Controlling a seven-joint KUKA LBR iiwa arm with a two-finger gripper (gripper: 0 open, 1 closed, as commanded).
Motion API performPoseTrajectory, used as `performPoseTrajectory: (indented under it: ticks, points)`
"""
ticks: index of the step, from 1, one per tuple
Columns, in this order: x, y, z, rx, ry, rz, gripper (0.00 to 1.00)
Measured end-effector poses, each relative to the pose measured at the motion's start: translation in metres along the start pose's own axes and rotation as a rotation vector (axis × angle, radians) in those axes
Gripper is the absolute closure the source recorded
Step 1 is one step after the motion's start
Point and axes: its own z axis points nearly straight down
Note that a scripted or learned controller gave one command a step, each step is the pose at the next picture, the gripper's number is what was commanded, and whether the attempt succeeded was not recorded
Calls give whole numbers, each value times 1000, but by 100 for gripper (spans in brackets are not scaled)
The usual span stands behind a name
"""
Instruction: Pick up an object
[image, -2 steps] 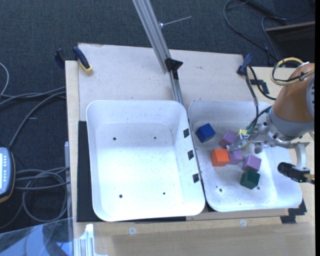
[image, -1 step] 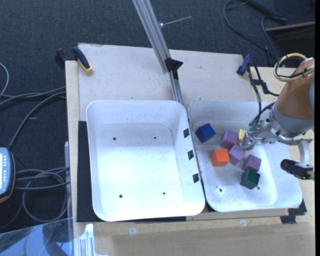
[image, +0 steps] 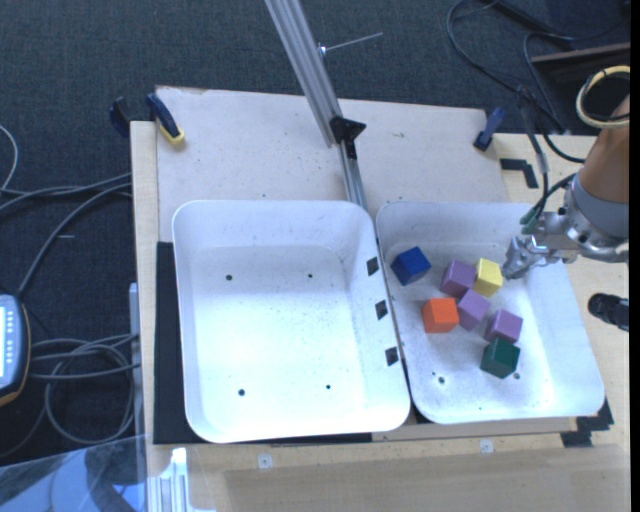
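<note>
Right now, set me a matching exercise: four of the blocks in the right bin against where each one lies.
Blocks:
1. blue block
2. yellow block
3. orange block
4. green block

Places:
A. nearest the gripper, just to its left in the view
B. nearest the front rim of the right bin, below a purple block
C. farthest back and left of the group, toward the divider between the bins
D. left of the purple blocks, in front of the blue one

Pairs: 1-C, 2-A, 3-D, 4-B
</note>
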Motion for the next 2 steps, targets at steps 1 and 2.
performPoseTrajectory:
  ticks: [1,2]
  points:
    - [0,1,-9,5,1,0,100]
    - [61,-16,-18,10,7,-5,100]
